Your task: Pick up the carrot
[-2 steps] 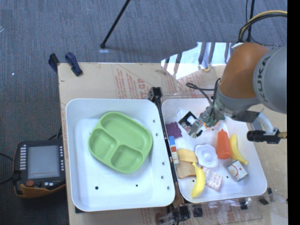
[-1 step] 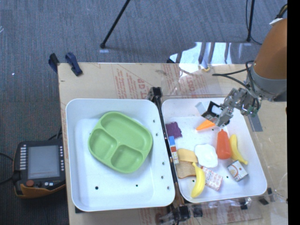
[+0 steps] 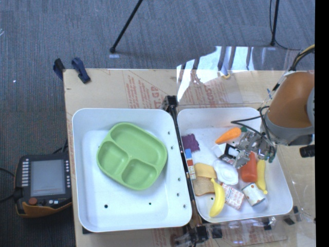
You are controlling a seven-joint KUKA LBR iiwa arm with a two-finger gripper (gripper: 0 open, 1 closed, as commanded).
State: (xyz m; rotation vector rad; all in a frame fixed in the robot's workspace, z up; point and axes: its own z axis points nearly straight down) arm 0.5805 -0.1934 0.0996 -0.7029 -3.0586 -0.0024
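The orange carrot (image 3: 227,135) lies tilted in the upper middle of the right bin (image 3: 205,120), its thick end up and to the right. My gripper (image 3: 245,149) hangs low over the same bin, just right of and below the carrot, above a white lid-like piece (image 3: 226,172) and a red-orange bottle (image 3: 249,170). The carrot lies apart from the gripper, on the bin floor. The grey wrist and orange band (image 3: 290,104) come in from the right.
The right bin also holds a purple item (image 3: 190,140), two bananas (image 3: 217,199) (image 3: 262,176), bread slices (image 3: 203,179), a small can (image 3: 253,193) and a pink packet (image 3: 234,197). A green divided plate (image 3: 132,156) sits in the left bin (image 3: 85,189).
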